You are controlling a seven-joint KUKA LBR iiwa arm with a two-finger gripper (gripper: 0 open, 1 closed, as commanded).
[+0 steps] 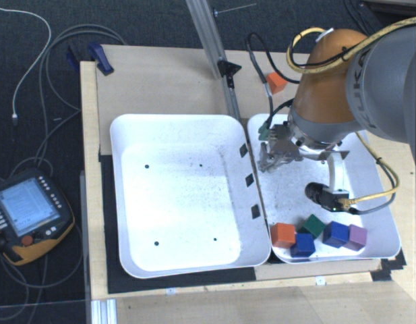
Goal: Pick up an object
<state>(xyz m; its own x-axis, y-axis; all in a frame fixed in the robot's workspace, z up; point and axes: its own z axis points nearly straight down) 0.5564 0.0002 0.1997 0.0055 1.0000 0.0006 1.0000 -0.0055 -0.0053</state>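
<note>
My gripper (270,159) hangs over the left part of the right bin (379,181), close to the divider between the bins. Its metal fingers (265,160) point down toward the bin floor, and nothing shows between them. Several blocks lie along the right bin's front edge: an orange block (283,234), a blue block (303,244), a green block (314,225), a second blue block (338,233) and a purple block (357,235). They sit well below and to the right of the gripper.
The left bin (177,194) stands beside the right one. An orange block (276,82) rests on the bench behind the bins. A metal pole (208,25) slants up from the back. A black cable fitting (322,194) hangs off the wrist above the blocks.
</note>
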